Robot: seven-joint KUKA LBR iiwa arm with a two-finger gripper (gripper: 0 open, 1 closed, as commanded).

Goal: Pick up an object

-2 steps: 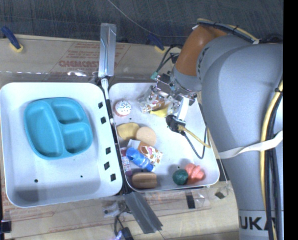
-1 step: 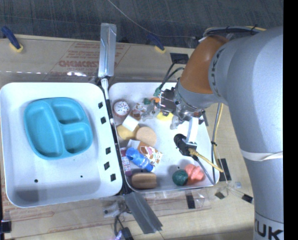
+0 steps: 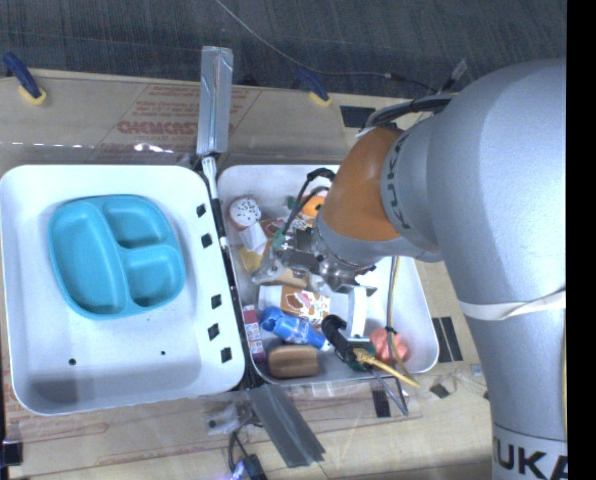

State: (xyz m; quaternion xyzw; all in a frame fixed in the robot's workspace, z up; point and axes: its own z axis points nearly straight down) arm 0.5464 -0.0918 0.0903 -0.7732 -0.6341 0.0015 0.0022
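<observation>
The grey arm [image 3: 498, 198] comes in from the right and bends down over the right-hand bin [image 3: 418, 308], its orange band [image 3: 363, 193] hanging just above the clutter. The jaws [image 3: 313, 258] sit low among the objects near the middle of that bin, but from here I cannot tell whether they are parted or closed, nor whether anything is between them.

Around them lies a jumble: a small white round-topped container [image 3: 244, 211] toward the far left corner, a blue bottle-like item [image 3: 293, 328] toward the near side, a brown oblong piece [image 3: 293, 361] just nearer than it, and a pinkish-red round thing [image 3: 390, 345] at the near right. The left-hand bin [image 3: 38, 368] holds a turquoise divided plate [image 3: 116, 253], lying flat and well apart from the arm. Both bins sit on the brown worktop [image 3: 108, 118].
</observation>
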